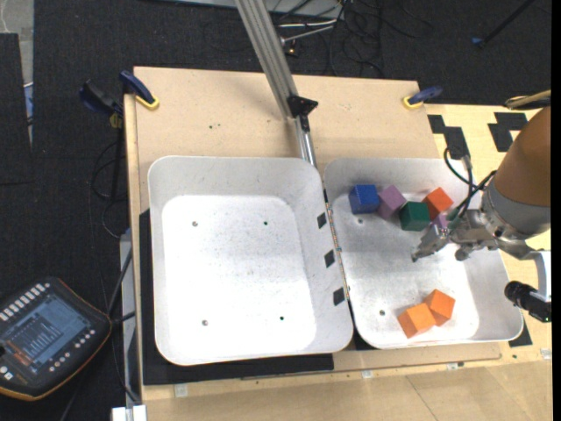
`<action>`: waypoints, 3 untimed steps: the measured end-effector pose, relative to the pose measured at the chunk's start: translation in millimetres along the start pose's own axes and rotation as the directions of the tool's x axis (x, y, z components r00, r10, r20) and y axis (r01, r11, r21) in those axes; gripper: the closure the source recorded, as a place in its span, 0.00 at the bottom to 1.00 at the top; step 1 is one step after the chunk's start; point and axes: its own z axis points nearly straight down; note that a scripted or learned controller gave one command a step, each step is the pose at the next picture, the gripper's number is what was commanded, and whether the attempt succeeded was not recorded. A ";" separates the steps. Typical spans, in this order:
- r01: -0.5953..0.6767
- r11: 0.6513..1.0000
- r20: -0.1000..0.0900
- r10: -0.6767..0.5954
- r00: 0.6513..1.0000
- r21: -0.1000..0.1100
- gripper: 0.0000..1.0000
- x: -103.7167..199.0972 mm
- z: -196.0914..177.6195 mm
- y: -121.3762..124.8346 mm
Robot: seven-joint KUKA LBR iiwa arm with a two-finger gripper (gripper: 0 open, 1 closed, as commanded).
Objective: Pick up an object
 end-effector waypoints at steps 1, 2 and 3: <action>0.001 1.000 0.000 -0.001 1.000 -0.002 0.00 0.0 43.7 2.4; 0.001 1.000 0.001 -0.001 1.000 -0.005 0.00 0.4 64.7 2.6; 0.001 1.000 0.001 -0.001 1.000 -0.008 1.00 0.2 53.6 3.3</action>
